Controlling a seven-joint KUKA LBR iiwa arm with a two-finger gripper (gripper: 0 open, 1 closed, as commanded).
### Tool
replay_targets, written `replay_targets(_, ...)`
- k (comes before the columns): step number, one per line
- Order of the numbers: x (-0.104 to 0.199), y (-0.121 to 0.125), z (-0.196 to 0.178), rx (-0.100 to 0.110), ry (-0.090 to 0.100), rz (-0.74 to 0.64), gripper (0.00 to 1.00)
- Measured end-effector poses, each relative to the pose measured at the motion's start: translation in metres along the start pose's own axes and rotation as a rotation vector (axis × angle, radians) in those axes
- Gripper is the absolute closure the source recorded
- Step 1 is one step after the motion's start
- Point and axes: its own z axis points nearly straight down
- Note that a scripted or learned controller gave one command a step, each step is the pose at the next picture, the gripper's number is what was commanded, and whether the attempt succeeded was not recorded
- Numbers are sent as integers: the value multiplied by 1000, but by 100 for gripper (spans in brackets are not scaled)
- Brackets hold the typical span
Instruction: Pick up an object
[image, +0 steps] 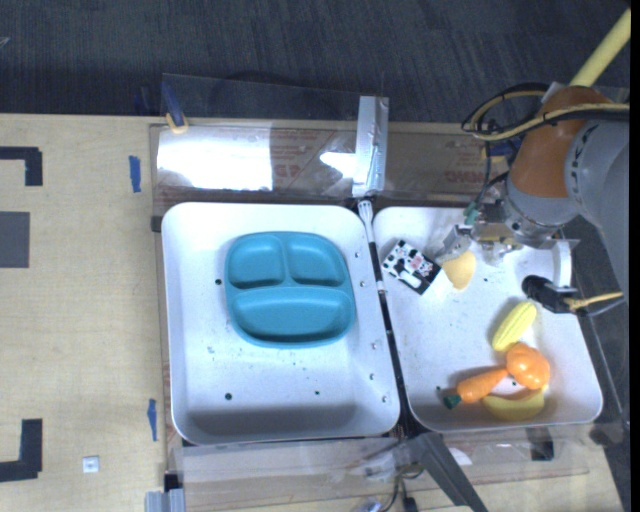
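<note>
The hand (478, 228) hangs low at the back of the right bin (455, 330); how its grip stands I cannot tell. A pale yellow piece (460, 269) lies just in front of it, the nearest thing to take. A blue tray (290, 287) fills the left bin (190, 320) on the wooden surface (75, 330).
</note>
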Motion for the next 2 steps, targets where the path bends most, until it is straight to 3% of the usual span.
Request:
replay_targets(1, 1, 1, -10, -2, 0, 0, 100)
replay_targets(2, 41, -20, -112, -4, 1, 14, 100)
